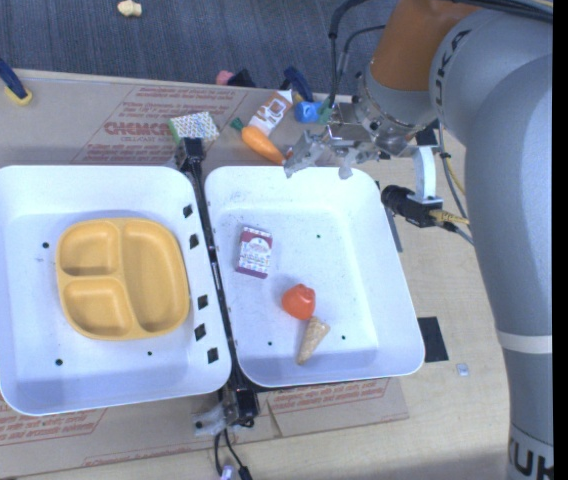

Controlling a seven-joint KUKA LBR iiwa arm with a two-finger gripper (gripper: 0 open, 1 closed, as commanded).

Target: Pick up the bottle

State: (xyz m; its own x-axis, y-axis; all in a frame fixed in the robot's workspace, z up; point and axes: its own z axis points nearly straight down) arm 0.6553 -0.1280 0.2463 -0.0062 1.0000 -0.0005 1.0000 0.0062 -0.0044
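A small bottle (271, 112) with a white and orange label lies on the cardboard behind the right bin (384, 298), outside it. An orange carrot-like piece (262, 145) lies just in front of the bottle. My gripper (319, 165) hangs over the back rim of the right bin, to the right of the bottle and a little nearer than it. Its two fingers are spread apart with nothing between them, so it is open. The grey arm with its orange band reaches in from the upper right.
The left bin (4, 268) holds a yellow divided plate (121, 276). In the right bin lie a red and white box (254, 251) and a toy ice-cream cone (306, 320). A blue object (307, 111) and a patterned packet (194, 126) sit behind the bins.
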